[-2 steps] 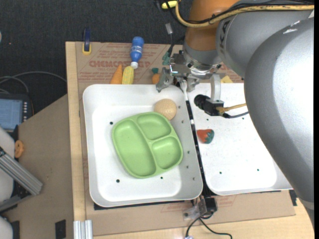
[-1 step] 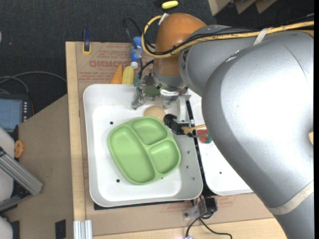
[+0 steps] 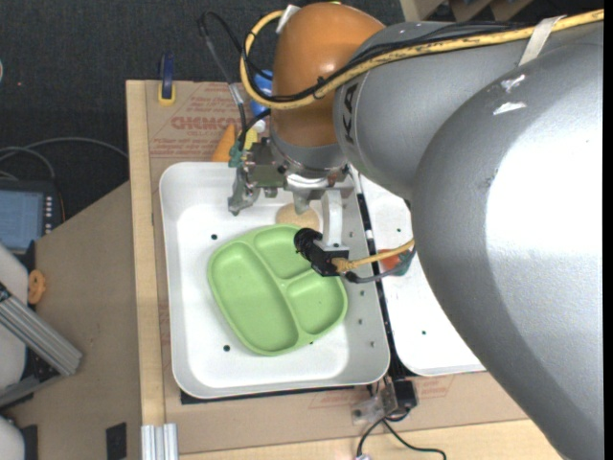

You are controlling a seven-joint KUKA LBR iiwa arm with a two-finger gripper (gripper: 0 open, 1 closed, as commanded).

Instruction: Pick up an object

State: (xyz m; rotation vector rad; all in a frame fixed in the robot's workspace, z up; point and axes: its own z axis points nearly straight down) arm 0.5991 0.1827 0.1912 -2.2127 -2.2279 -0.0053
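A light green divided plate (image 3: 273, 290) lies flat in the left white bin (image 3: 192, 353), filling most of its floor. My gripper (image 3: 285, 209) hangs over the back of that bin, just beyond the plate's far rim. Its two fingers (image 3: 238, 196) stand well apart, so it is open. A small tan object (image 3: 287, 215) peeks out low between them, mostly hidden by the wrist, and I cannot tell whether the fingers touch it. A black cable end (image 3: 311, 247) from the wrist hangs over the plate's upper right compartment.
The right bin (image 3: 431, 338) lies next to the left one, largely covered by the grey arm. An orange object (image 3: 223, 147) sits at the left bin's back edge, behind the gripper. Cardboard (image 3: 148, 257) borders the bins on the left.
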